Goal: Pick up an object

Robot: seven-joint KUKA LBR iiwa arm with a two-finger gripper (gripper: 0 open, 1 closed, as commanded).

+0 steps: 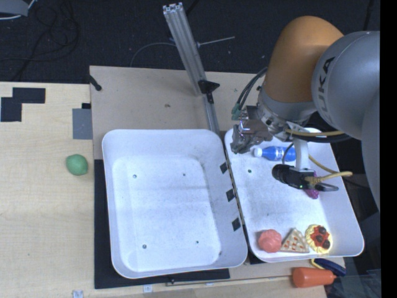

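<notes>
Arm [347, 85]: reaches in from view-right, wrist over far end of right bin [347, 228].
Left bin [124, 148]: across shared rim from pincer.
Pincer [244, 143]: low at right bin's far corner, close to shared rim. Opening and hold: cannot tell.
Bottle [273, 153]: likeliest target, just beside pincer on arm side, lying flat, long axis pointing roughly at pincer.
Judgement: short shift toward arm needed. Rim crowds far side, open floor on near side.
Red lump [270, 241], wedge [294, 242], tart [318, 238]: well apart from pincer, along near rim.

The left bin [164, 203] and right bin [263, 200] look like matt white plastic, the counter [37, 222] pale wood, the slanted rail [186, 48] ribbed bare metal, the arm's orange band [304, 54] smooth and glossy.
</notes>
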